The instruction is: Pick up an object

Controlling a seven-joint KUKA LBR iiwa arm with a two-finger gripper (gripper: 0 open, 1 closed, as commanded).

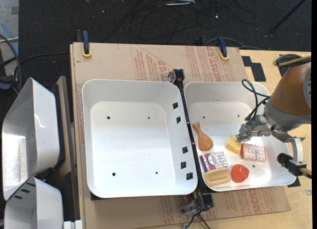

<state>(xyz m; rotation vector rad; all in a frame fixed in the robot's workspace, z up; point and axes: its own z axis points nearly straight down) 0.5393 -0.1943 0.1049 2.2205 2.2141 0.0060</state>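
In the right bin [218, 99] lie several small objects near its front. A wooden spoon-like piece [202, 137] lies left of a yellow block [233, 144]. A red and white box [252, 152], a purple and white carton [214, 160], a tan bun shape [217, 176] and a red ball [239, 173] sit close together. My gripper [246, 133] hangs from the arm [292, 97] at the right, low over the yellow block and the red and white box.
The left bin [133, 134] sits beside the right one, with a black divider strip [184, 124] between them. Both rest on a cardboard-covered bench [148, 60] held by clamps. Grey bins [27, 124] stand off to the left.
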